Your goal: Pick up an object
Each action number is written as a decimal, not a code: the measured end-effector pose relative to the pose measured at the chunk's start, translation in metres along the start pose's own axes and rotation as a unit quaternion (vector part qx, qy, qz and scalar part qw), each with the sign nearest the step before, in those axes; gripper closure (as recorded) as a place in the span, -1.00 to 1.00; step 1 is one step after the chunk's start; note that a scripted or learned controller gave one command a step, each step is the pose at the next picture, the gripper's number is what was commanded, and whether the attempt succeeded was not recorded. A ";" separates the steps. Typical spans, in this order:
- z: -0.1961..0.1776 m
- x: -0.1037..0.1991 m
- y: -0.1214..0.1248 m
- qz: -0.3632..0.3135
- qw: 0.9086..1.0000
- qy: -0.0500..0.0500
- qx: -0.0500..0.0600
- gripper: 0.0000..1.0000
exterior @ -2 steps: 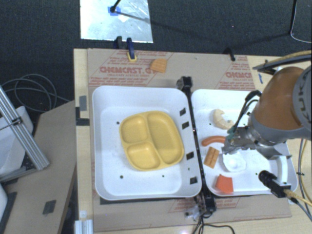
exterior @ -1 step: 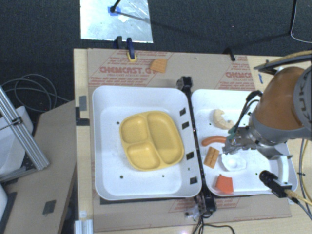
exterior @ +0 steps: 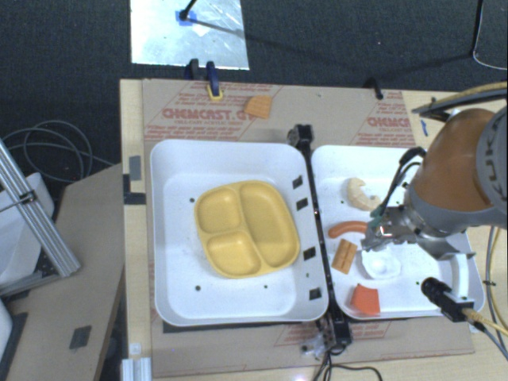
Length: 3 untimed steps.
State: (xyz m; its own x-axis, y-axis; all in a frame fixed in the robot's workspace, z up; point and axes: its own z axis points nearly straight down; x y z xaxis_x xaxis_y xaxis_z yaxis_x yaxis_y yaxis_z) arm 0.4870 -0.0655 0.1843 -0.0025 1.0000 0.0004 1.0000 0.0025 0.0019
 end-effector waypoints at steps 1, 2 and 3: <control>0.000 -0.003 0.000 0.001 1.000 0.000 0.000 1.00; 0.000 -0.007 0.000 0.001 1.000 0.000 0.000 1.00; 0.000 -0.005 0.000 -0.001 1.000 0.000 0.000 1.00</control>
State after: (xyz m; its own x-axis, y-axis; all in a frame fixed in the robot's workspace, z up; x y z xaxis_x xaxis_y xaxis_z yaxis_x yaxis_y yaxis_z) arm 0.4869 -0.0708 0.1843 -0.0035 1.0000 0.0010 1.0000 0.0035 0.0016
